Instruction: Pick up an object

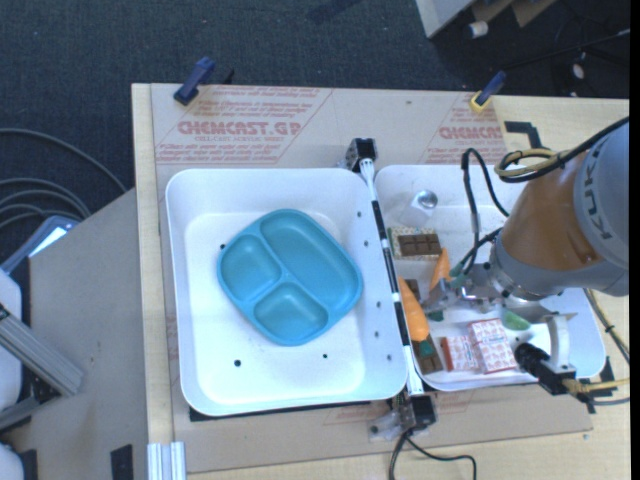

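My gripper [449,291] reaches down into the right bin [392,190] from the right, under the grey and orange arm [555,230]. It hangs just right of an orange carrot [411,310] and below a smaller orange piece [441,265]. A brown chocolate bar [415,242] lies toward the bin's left wall. A red and white packet [480,348] lies at the bin's front. A small silver object [427,200] sits at the back. A bit of green [516,320] peeks out under the arm.
The left bin [190,298] holds a blue divided plate [288,275]. Black clamps [361,152] join the bins at back and front. Cables loop over the arm at the right. The bench edge lies close in front of the bins.
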You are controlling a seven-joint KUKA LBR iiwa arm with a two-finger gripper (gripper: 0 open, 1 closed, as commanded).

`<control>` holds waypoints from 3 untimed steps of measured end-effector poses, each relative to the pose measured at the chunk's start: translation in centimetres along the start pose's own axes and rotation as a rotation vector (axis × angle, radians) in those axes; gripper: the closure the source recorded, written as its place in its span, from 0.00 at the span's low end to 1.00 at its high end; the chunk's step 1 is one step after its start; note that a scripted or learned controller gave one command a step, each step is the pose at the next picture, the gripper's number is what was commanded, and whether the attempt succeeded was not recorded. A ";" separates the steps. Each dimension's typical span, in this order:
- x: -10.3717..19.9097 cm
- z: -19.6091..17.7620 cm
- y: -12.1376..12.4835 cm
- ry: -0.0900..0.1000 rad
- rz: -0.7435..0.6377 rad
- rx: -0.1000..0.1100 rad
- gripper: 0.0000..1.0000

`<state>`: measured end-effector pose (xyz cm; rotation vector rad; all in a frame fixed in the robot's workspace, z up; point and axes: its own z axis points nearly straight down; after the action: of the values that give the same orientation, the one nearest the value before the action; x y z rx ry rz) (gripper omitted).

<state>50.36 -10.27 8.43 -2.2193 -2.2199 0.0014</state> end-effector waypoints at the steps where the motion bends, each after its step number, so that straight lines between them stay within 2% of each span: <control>1: 0.0 -1.0 0.0 -0.001 0.001 -0.001 1.00; 2: 0.0 -1.0 0.0 0.000 0.001 -0.001 0.00; 3: 0.0 -1.9 0.0 -0.001 0.001 -0.002 1.00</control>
<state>50.39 -10.29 10.37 -2.2223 -2.2197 0.0004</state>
